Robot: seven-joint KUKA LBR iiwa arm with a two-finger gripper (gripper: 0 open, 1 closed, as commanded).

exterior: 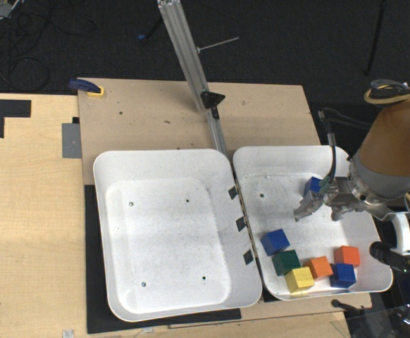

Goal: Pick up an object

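Note:
Several small blocks lie in the right bin (275, 162): a blue block (275, 241), a green block (285, 261), a yellow block (299, 278), an orange block (320, 266), a red block (346, 255) and a second blue block (343, 275). Another blue block (313, 186) shows just behind the gripper's upper left side, not between the fingers. My gripper (318, 214) hangs over the middle right of this bin, above and to the right of the cluster. It is open, and bare bin floor shows between its two grey fingers.
The left bin (120, 162) adjoins the right one, with black clips (241, 223) along the shared wall. A slanted aluminium bar (187, 55) rises behind the bins. The arm's orange band (392, 136) overhangs the right bin's right side.

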